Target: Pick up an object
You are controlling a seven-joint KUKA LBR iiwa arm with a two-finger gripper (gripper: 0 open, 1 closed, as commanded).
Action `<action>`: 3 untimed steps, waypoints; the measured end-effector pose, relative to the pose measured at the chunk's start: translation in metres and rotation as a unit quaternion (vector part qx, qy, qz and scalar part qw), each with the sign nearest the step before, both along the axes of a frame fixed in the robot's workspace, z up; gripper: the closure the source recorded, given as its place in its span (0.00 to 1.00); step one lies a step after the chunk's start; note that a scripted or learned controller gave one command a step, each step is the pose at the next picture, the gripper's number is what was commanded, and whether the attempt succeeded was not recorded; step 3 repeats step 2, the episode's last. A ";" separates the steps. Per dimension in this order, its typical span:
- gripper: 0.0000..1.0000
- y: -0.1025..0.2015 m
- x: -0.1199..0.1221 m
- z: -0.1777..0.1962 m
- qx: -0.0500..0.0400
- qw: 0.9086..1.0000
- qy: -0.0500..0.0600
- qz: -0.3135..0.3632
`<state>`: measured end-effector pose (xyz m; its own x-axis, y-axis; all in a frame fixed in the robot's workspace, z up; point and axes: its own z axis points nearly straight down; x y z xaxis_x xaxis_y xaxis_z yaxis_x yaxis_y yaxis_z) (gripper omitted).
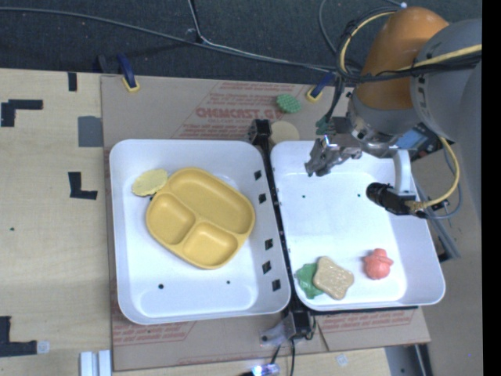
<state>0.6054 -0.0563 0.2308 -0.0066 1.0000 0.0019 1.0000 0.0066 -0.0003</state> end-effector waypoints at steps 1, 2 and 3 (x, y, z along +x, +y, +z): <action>1.00 0.060 0.005 -0.006 -0.001 1.000 0.000 0.000; 1.00 0.114 -0.005 -0.017 -0.001 1.000 0.001 0.000; 1.00 0.114 -0.005 -0.017 -0.001 1.000 0.001 0.000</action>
